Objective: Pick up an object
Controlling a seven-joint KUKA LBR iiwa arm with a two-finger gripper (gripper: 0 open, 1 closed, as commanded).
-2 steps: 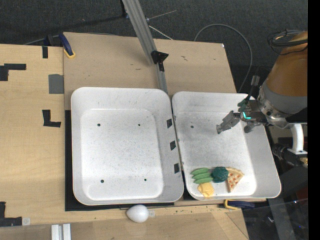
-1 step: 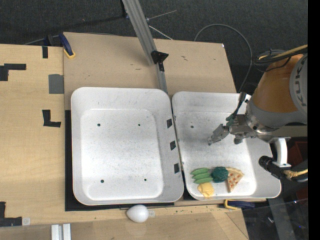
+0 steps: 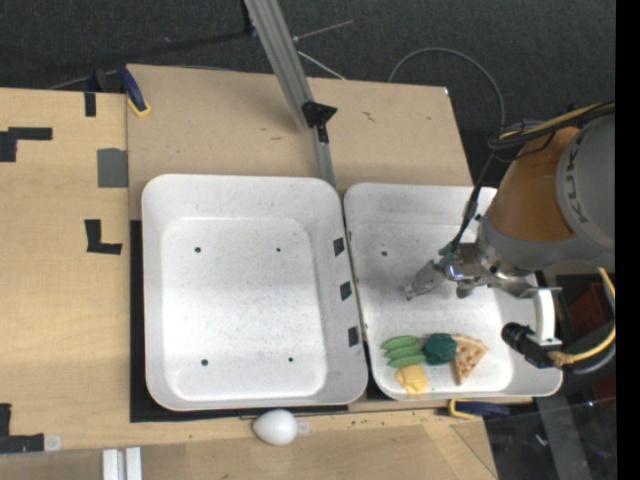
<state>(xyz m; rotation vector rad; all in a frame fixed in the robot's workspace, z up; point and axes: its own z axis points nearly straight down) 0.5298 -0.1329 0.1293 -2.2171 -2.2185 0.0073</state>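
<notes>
Right bin (image 3: 400,213) — gripper (image 3: 420,286) above toys (image 3: 435,353), finger state unclear.

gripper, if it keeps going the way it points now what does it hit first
The gripper points toward the view's left and downward, so it would likely meet the bare floor of the right bin first. The toys lie nearer the front edge, off that line. Its height above the floor is unclear.

Arm (image 3: 560,203) cut off at right edge, most of it out of frame. Gripper (image 3: 425,283) fingers too small and blurry, can't tell gap. Dark green item (image 3: 438,347) just a blob, partly covering orange wedge (image 3: 468,357). Right bin (image 3: 400,213) far side hidden under wrist.
</notes>
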